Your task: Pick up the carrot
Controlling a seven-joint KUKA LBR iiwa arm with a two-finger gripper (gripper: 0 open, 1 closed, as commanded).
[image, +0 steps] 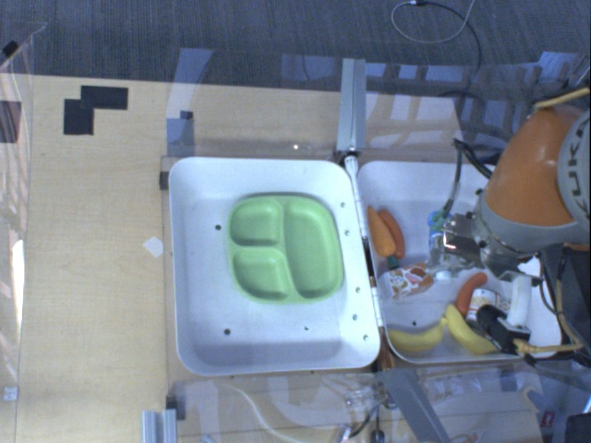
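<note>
Half-hidden banana (pixel 466 332) under arm (pixel 526 187)

One fixed overhead camera, slanted down on both white bins (pixel 185 275), arm (pixel 536 178) from right.

A green three-compartment plate (pixel 282 247) lay in the left bin (pixel 199 340). In the right bin (pixel 406 178), the carrot (pixel 380 233) rested near the left wall beside a sausage (pixel 393 232). The gripper (pixel 450 245) hung over the bin's middle, above a small packet (pixel 406 281). Two bananas (pixel 414 339) (pixel 466 331) lay along the front edge, and another sausage (pixel 468 290) lay just behind them.
</note>
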